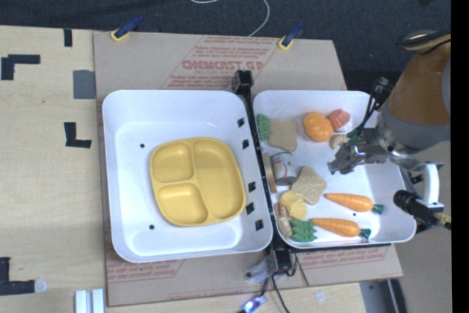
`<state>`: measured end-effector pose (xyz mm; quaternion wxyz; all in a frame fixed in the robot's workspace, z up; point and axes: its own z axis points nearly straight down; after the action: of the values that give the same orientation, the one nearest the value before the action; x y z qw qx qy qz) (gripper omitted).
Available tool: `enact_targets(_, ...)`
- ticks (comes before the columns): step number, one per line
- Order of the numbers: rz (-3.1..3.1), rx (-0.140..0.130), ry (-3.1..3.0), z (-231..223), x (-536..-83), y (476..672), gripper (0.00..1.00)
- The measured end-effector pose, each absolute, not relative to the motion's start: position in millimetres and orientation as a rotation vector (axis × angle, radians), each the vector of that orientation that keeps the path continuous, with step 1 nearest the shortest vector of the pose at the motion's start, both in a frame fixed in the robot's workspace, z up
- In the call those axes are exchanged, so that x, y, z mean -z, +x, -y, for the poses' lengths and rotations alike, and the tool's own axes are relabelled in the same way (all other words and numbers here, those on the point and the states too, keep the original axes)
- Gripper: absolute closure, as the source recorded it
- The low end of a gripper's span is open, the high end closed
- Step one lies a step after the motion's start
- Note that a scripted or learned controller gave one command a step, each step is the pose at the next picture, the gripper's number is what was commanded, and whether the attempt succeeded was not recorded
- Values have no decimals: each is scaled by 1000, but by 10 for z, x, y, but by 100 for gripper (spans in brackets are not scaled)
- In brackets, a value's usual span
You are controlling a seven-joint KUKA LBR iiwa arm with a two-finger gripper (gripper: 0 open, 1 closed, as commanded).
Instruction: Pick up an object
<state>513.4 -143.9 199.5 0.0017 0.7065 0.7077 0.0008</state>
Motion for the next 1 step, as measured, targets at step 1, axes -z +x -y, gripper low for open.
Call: enact_targets(1, -2223, 0, 2220, 1433, -2253, 5136, 100)
